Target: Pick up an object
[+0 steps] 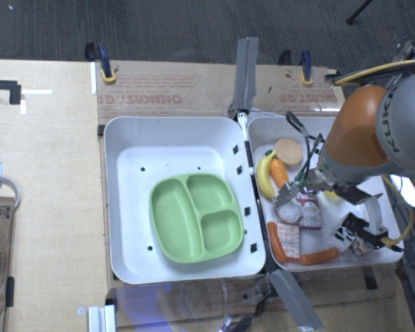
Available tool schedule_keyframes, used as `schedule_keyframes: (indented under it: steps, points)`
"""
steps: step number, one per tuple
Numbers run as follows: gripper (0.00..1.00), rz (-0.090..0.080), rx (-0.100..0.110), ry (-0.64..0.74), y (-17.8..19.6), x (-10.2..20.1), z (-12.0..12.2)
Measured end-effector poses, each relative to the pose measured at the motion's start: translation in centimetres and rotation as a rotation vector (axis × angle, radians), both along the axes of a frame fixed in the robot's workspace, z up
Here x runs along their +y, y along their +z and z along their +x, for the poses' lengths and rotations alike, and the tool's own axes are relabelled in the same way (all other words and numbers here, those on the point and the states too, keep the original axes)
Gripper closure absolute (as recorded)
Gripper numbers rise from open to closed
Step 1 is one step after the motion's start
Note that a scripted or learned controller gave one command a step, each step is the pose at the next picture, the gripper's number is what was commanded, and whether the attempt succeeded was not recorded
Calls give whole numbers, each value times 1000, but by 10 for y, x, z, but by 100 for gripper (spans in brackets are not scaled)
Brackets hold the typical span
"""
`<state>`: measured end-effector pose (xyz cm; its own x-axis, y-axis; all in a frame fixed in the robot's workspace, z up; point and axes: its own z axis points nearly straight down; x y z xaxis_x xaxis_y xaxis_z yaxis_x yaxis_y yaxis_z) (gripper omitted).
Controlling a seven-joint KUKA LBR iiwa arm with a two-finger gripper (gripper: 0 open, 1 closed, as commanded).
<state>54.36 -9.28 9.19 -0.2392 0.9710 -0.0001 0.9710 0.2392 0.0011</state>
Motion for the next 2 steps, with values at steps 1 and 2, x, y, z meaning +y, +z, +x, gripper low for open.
schedule_keyframes:
  steps: [1, 2]
  points:
    - [0, -1, 3, -50, 99, 38, 35]
    - [0, -1, 2, -29, 143, 21, 19]
